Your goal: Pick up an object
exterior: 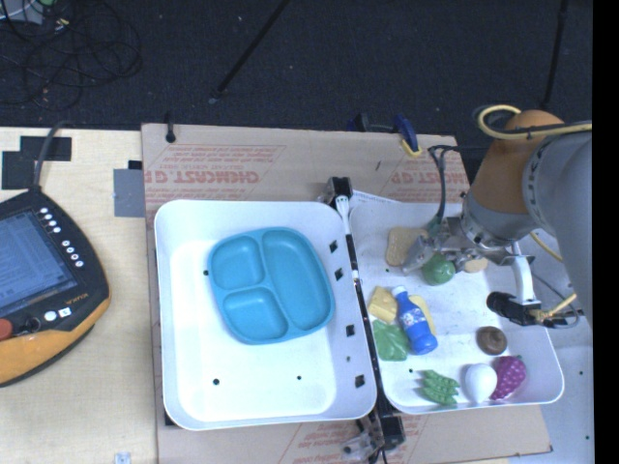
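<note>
My gripper point(440, 255) hangs low over the back of the right bin point(551, 380), on the grey arm that comes in from the right. A small green ball point(438, 272) lies directly under its tip, partly covered by it. Whether the ball is gripped is hidden. A tan piece point(398, 246) lies just left of the gripper. In front are a yellow item point(383, 304), a blue bottle with a white cap point(417, 323) and a flat green piece point(390, 341).
Along the right bin's front lie a green toy point(438, 387), a white egg point(479, 382), purple grapes point(510, 376) and a brown round thing point(492, 339). The left bin point(184, 356) holds a blue divided plate point(271, 285). A teach pendant point(39, 269) lies at far left.
</note>
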`<move>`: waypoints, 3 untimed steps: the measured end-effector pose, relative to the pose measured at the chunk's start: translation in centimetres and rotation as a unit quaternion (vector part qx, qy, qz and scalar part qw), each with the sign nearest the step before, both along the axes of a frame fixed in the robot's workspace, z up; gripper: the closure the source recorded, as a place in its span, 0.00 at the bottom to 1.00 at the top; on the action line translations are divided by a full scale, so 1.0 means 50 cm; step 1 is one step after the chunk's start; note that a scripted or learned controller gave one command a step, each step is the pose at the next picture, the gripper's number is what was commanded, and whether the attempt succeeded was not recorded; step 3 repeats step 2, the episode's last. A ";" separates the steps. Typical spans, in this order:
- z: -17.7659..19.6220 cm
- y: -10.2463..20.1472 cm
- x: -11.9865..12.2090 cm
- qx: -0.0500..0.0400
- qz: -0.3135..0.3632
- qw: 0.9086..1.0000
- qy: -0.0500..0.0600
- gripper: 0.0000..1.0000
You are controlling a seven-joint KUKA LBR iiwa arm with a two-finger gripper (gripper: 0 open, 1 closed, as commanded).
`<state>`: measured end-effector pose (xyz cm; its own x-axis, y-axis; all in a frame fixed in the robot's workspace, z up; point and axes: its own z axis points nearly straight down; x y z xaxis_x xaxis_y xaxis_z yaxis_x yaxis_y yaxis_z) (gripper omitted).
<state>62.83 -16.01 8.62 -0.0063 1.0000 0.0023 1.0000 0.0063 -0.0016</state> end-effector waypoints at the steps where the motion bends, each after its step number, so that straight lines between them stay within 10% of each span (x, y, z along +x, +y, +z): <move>1: 0.000 0.104 0.032 0.000 -0.001 1.000 0.000 0.00; 2: 0.018 0.100 0.032 0.000 -0.001 1.000 0.002 1.00; 3: 0.018 0.100 0.032 0.000 -0.001 1.000 0.002 1.00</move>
